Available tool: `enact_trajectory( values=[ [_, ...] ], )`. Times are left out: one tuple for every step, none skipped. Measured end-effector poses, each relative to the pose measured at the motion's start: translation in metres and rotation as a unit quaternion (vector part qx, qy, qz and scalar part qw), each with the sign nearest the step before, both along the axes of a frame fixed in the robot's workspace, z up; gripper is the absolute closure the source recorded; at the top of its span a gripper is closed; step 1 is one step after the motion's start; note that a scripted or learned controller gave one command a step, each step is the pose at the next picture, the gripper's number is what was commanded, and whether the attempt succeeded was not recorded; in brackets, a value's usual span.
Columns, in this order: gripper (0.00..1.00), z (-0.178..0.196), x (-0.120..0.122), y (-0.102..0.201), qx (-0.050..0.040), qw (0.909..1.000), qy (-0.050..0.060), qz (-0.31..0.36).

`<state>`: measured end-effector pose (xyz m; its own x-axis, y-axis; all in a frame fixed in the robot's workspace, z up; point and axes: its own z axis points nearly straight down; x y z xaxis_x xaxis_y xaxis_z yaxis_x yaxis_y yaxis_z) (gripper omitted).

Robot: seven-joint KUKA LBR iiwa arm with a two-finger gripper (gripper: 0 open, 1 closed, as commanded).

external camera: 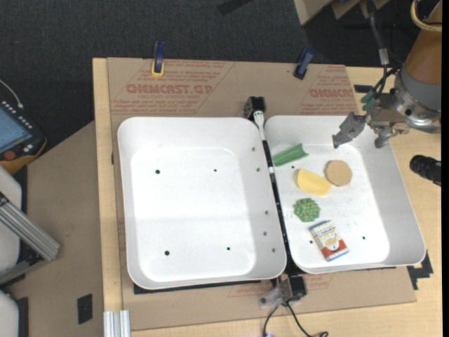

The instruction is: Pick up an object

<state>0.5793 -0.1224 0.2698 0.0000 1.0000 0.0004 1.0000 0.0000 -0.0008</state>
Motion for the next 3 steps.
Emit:
enact_trajectory(
  values=[
    [1.00,0.011,0.001,0.000,-0.0005,1.0000,-0.002,0.000],
    [1.00,0.028,-0.013,0.082,0.0017,1.0000,-0.001,0.004],
    [1.00,0.031,-0.024,0.136,0.0014,1.0000,0.001,0.003]
  ],
)
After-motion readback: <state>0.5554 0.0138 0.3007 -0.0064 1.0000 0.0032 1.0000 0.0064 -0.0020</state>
